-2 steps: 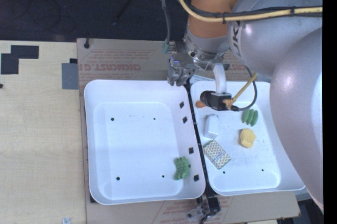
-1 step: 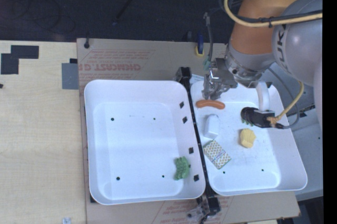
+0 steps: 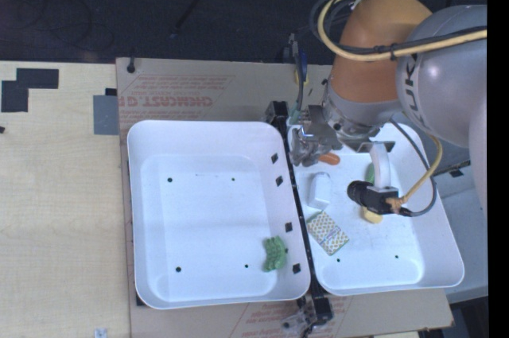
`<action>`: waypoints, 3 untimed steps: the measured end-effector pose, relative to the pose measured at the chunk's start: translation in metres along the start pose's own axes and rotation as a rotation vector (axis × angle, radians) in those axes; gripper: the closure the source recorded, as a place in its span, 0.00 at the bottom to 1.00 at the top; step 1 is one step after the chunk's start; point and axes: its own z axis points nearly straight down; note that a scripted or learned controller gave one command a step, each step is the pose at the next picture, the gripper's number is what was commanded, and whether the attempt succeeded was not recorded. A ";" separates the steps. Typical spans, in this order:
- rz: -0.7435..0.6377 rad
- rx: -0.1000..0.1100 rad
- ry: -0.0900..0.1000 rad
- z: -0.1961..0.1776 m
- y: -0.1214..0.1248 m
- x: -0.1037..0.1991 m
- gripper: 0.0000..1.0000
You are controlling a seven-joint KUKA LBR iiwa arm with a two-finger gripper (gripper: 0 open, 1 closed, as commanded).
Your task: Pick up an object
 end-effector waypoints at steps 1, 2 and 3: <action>0.004 -0.002 0.000 -0.017 -0.032 -0.040 1.00; -0.004 -0.007 0.001 -0.037 -0.002 0.024 1.00; 0.002 0.000 -0.001 0.003 -0.014 0.020 1.00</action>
